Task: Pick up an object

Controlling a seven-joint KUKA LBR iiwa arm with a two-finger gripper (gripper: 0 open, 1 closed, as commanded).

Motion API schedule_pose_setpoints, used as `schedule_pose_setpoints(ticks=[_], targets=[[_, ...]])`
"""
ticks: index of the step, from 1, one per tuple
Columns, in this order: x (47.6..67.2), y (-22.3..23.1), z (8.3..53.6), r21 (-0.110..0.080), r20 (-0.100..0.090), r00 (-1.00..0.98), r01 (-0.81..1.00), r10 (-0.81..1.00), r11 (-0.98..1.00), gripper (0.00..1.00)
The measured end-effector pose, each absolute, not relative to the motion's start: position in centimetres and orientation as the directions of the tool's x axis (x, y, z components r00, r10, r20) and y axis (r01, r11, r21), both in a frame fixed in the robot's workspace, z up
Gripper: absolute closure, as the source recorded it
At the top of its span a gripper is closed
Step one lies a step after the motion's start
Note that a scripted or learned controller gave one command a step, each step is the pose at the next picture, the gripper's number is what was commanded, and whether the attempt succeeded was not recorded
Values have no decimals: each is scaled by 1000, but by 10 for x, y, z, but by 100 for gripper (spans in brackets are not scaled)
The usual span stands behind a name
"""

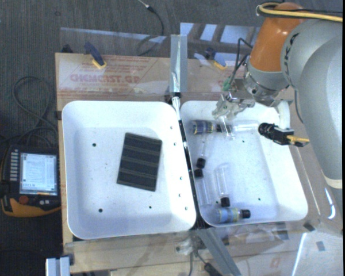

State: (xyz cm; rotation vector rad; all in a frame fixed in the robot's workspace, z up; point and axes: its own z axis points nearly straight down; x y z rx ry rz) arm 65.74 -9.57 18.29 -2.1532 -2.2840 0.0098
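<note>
Small vial [206,127], on its side, right bin [276,177]

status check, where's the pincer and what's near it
Pincer over far end of right bin. Small bottle just beside it, lying flat. Clear tube, black caps nearer the camera; dark ribbed pad alone in left bin.

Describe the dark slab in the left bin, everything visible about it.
The dark slab is a flat, near-black rectangle with ribbed bands running across its width, matte like rubber or plastic. It lies flat near the middle of the left bin, long axis turned slightly clockwise from the bin's walls. It touches only the bin's white floor.
</note>
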Motion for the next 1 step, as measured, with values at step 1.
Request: schedule_pose_setpoints(ticks=[1], targets=[[669,-60,243,-6,-2,-64,998,998,64,100]])
